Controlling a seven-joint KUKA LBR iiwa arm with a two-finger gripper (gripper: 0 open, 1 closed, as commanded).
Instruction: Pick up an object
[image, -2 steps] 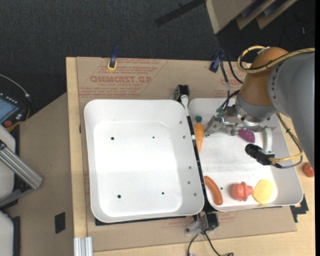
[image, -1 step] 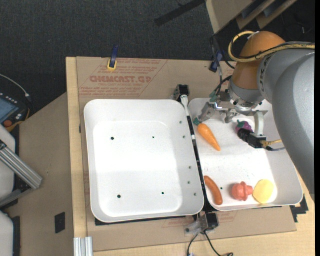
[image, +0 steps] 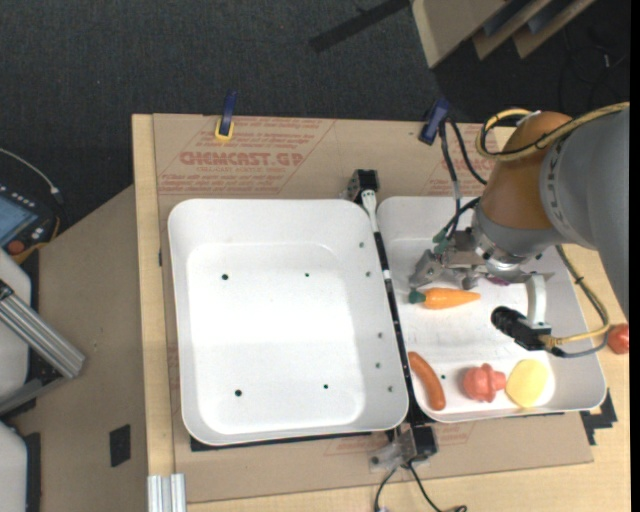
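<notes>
My gripper (image: 442, 268) hangs low over the upper left part of the right bin (image: 404, 222). An orange carrot with a green end (image: 448, 297) lies on its side just in front of the gripper, very close to it. Whether they touch is hidden. Along the near edge of the same bin lie a red sausage (image: 427, 381), a knobbly red-pink toy (image: 483, 383) and a yellow lemon-like ball (image: 529, 382).
The left bin (image: 270, 330) adjoins the right one along a black divider strip (image: 388, 300). Both rest on a brown cardboard sheet (image: 260, 155). The grey arm with its orange band (image: 520, 185) covers the right bin's far right corner. A small orange thing (image: 620, 338) sits outside the right rim.
</notes>
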